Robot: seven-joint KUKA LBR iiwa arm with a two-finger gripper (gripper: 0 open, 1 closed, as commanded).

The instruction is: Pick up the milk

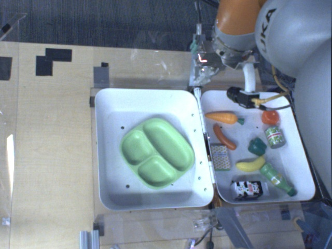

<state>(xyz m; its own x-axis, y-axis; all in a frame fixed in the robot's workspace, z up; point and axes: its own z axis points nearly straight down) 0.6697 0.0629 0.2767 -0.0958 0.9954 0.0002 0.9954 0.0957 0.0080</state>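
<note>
Arm (pixel 270 19) poised above bins' far edge, milk (pixel 247 189) in near corner

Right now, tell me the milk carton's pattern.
Black-and-white cow patches on the milk carton, seen in the camera view.

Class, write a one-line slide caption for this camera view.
Arm's gripper above bins' far edge; milk lies in right bin.

The big grey arm (pixel 295 30) has dark letters on its side, near the orange band. They look like "UKA", the end of a longer word, and the start is cut off by the curve. The little can (pixel 274 137) has a green label, but its words are too small to read. The black and white milk carton (pixel 247 189) has marks too blurry to read.
</note>
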